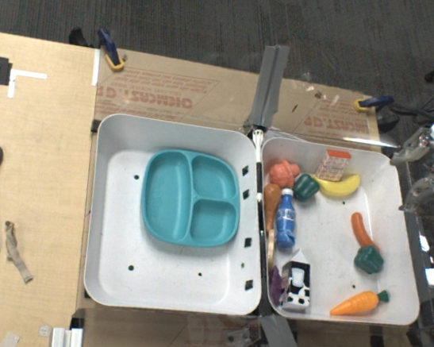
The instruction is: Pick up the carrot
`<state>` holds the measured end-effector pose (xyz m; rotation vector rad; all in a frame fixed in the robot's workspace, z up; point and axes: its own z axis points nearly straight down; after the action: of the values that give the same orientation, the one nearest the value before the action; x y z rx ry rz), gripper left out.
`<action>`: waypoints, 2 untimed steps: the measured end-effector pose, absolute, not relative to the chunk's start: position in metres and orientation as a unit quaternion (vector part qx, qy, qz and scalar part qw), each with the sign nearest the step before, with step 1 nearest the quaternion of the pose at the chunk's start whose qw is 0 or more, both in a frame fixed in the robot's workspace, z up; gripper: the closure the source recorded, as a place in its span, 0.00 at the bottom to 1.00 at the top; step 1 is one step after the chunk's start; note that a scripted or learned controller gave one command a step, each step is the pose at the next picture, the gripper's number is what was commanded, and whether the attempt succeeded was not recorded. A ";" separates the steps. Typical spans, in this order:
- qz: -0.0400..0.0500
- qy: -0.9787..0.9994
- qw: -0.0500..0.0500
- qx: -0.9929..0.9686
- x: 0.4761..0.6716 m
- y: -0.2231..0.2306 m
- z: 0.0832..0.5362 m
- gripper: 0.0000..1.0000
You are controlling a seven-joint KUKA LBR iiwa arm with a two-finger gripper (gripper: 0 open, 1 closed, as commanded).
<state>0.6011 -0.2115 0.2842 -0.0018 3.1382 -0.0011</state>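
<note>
- Currently the tool [431, 157] sits at the far right rim of the right bin [401, 235], as metallic clutter that is blurred. Spread or pressed together: cannot tell. Nothing is seen held in it.
- Carrot [356, 304]: well apart from the tool, nearer the camera and a little left of it, in the right bin's near right corner. It lies flat, with the green top toward the bin wall and the orange tip pointing left.
- Neighbours: a green vegetable [369, 260] lies between the tool and the carrot, near the carrot but apart from it. A black-and-white box [295, 288] lies left of the carrot, apart from it.
- Judged step: approach, with the grasp not yet begun.
- To do it well:
  - Travel above the bin contents and pass over the green vegetable, not through it.
  - Come down over the thick orange middle, not the leafy end.
  - Set the closing line across the carrot's long axis.
  - Mind the bin wall just beside the green top, and bias the descent slightly to the left.
- Risk: the tapered body may squirt out if it is gripped near the tip.
</note>
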 end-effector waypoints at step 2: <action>0.001 0.981 0.004 0.195 0.481 -0.220 0.109 0.00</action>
<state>0.4811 -0.2201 0.1090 0.6105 3.0744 0.0026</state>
